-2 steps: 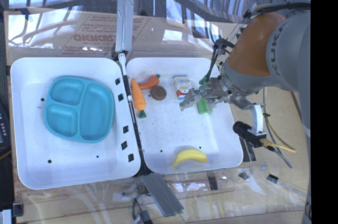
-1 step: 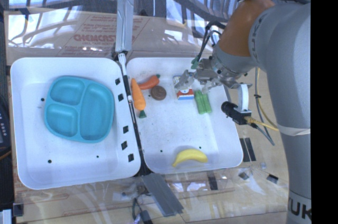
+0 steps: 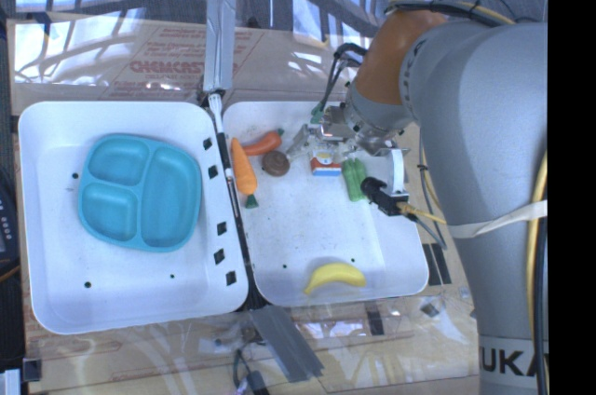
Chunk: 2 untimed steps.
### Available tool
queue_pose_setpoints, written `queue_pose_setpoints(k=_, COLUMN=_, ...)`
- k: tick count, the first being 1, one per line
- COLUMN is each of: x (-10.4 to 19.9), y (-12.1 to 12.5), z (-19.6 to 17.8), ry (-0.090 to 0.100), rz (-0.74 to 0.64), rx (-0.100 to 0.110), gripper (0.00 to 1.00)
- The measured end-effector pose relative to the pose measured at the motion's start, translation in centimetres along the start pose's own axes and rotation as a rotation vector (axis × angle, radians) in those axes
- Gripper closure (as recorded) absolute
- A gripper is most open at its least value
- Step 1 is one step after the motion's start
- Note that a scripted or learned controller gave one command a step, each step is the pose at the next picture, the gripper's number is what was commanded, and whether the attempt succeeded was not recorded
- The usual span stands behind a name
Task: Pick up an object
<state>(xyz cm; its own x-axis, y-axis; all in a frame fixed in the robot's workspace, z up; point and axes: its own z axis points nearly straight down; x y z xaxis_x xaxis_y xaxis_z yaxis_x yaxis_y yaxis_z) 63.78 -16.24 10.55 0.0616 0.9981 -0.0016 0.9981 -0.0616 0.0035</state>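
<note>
My gripper [image 3: 323,138] hangs low over the far part of the right bin [image 3: 307,244], just above a small orange, white and blue carton [image 3: 325,166]. A green object [image 3: 354,180] lies right of the carton, partly under the wrist. To the left of the gripper sit a brown round object [image 3: 275,163], a short orange carrot [image 3: 264,143] and a longer carrot [image 3: 244,168] with a green tip. A yellow banana [image 3: 335,277] lies near the bin's front edge.
The left bin [image 3: 56,281] holds a blue divided plate [image 3: 140,191]. A black-clipped divider wall [image 3: 226,197] separates the two bins. The grey arm with its orange band [image 3: 400,58] covers the right bin's far right corner.
</note>
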Motion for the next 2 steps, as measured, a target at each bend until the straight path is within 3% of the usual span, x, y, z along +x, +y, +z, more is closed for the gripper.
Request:
queue_pose_setpoints(k=1, x=-0.27, y=2.37, z=0.48, ry=-0.001, rz=-0.009, rx=-0.007, gripper=0.0)
queue_pose_setpoints(k=2, x=-0.46, y=2.42, z=0.49, ry=0.0, rz=-0.024, rx=-0.007, gripper=0.0)
